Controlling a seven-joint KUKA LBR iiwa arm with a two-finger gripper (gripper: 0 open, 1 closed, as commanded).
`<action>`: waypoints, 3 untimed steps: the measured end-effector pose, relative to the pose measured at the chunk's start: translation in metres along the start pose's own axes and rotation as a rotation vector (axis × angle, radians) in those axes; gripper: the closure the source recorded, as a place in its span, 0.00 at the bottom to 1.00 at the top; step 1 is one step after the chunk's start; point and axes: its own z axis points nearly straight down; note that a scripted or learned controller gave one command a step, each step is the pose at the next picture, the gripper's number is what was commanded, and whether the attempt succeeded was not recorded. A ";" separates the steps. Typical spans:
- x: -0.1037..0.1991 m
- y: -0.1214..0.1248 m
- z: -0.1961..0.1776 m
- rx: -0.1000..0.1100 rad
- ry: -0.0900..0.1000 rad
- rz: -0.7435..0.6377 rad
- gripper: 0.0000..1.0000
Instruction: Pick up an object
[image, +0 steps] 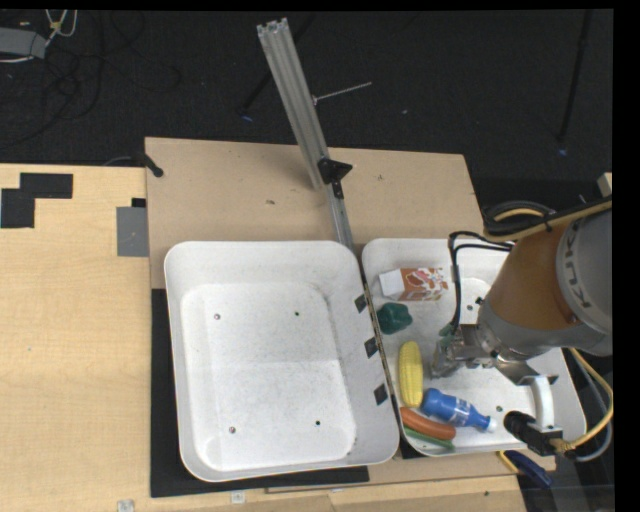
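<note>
Nothing's been picked up yet as far as I can see. The pincer (452, 352) is down inside the right bin (470, 252), just beside the yellow corn (410, 371); can't tell its state. The blue bottle (455, 409) and hot dog (428, 424) sit at the bin's near edge.

arm (545, 290) over toys in right bin (470, 255)
</note>
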 end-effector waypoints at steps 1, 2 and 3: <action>0.000 0.010 -0.059 0.001 0.006 -0.013 1.00; -0.003 0.021 -0.111 0.001 0.006 -0.013 1.00; -0.003 0.027 -0.154 0.002 0.006 -0.013 1.00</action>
